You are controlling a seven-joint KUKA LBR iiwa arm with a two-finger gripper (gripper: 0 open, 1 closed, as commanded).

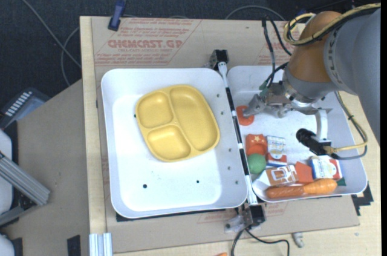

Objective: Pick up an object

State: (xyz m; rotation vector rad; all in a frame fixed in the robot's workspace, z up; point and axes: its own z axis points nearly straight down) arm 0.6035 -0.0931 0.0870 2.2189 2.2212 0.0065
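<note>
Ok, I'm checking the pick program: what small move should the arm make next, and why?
Probably a short drop straight down. The gripper hangs at the right bin's left edge, just above a small orange piece, with nothing seen held.

My arm point(338, 49) reaches in from the right, orange-banded wrist bent downward, gripper point(251, 108) low, angled toward the left.

Slanted overhead view of both bins point(121, 188)
</note>
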